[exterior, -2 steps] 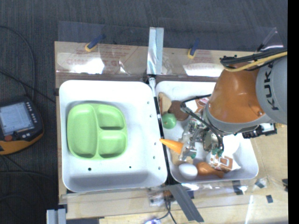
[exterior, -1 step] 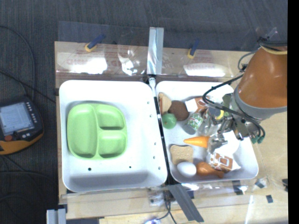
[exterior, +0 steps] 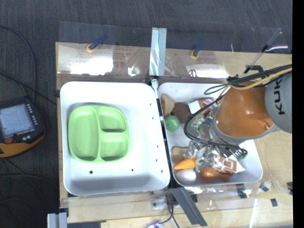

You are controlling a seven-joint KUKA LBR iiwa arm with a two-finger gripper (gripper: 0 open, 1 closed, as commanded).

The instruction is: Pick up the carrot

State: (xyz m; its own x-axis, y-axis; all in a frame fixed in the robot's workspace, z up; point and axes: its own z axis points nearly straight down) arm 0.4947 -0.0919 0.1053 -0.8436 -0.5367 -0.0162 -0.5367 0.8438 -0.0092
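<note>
Carrot [exterior: 185, 164] is lying in the near left part of the right bin [exterior: 254, 172], just beside a white egg [exterior: 186, 175]. We are seeing the gripper [exterior: 203, 156] hovering immediately right of it; we cannot tell its finger state. Green divided plate [exterior: 99, 132] is sitting in the left bin [exterior: 137, 91].

The arm [exterior: 247, 110] hides much of the right bin [exterior: 254, 172] and part of the cluttered items beneath it. The carrot [exterior: 185, 164] shows only partly, its right end lost under the wrist; whether the jaws are apart is unclear.
</note>
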